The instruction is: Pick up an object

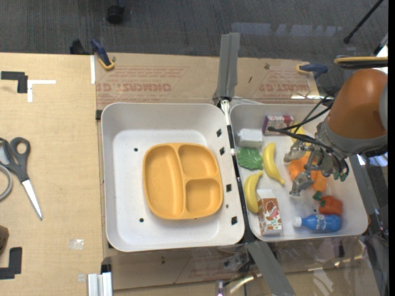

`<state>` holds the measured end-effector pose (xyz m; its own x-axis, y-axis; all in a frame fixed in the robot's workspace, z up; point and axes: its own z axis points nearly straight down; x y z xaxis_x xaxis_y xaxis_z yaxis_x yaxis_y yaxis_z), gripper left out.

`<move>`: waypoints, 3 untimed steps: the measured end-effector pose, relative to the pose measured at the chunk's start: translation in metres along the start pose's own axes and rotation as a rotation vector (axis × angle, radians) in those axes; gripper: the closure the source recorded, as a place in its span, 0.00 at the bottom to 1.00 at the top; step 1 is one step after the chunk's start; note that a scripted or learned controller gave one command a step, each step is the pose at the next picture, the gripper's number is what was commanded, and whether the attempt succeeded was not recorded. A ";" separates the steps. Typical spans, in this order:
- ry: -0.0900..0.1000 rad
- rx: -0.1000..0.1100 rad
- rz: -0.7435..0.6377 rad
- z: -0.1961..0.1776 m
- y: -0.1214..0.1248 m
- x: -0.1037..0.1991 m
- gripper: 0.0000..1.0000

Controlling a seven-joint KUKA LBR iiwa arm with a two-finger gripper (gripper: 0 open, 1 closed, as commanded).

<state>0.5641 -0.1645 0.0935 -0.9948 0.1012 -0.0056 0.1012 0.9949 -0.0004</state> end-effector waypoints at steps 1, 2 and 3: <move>-0.005 0.001 -0.004 -0.011 0.002 -0.002 1.00; -0.001 0.000 -0.242 -0.107 -0.051 -0.058 1.00; -0.001 0.000 -0.242 -0.107 -0.051 -0.058 0.00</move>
<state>0.6158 -0.2205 0.2009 -0.9901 -0.1401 -0.0061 -0.1400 0.9901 -0.0016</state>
